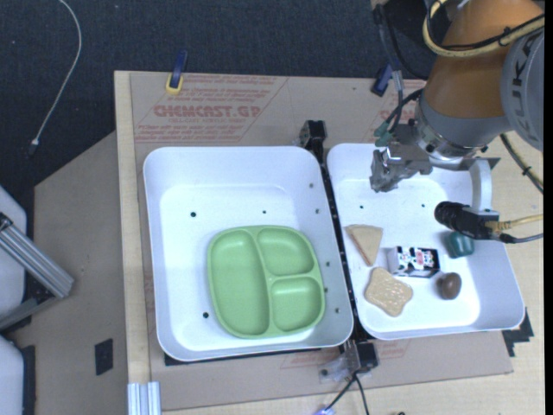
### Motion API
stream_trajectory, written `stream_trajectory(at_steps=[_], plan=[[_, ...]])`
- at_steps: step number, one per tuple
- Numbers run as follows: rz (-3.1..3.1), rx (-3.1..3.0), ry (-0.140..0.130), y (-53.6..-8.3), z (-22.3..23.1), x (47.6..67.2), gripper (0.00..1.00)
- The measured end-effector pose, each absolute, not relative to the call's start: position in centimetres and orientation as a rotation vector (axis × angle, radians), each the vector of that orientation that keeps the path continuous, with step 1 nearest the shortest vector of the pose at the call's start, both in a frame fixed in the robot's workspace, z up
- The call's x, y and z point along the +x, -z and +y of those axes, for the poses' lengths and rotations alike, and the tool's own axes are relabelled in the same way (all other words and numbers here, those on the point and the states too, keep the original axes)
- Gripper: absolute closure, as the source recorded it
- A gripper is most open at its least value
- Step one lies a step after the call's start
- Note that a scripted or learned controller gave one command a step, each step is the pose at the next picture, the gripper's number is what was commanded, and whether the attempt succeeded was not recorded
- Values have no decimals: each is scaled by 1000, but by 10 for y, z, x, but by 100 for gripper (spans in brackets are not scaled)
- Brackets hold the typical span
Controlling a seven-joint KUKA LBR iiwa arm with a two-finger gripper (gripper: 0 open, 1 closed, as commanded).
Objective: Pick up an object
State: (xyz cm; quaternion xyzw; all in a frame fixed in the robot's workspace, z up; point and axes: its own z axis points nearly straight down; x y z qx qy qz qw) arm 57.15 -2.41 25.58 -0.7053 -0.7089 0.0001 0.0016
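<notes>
Tan toast slice [388,291] in right bin [492,314]

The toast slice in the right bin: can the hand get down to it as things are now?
Probably yes. The toast slice lies flat with nothing on top; the cheese wedge and small carton sit close beside it, but the hand hovers over the same bin.

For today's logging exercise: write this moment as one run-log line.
gripper: above right bin, far end | items: untouched | green tray: left bin
</notes>
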Motion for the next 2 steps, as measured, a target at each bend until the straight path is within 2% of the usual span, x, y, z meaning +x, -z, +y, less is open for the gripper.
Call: stream_trajectory(at_steps=[1,2], plan=[[-2226,-2211,0,-245,37,560,100],[-2227,-2215,1,-245,92,559,100]])
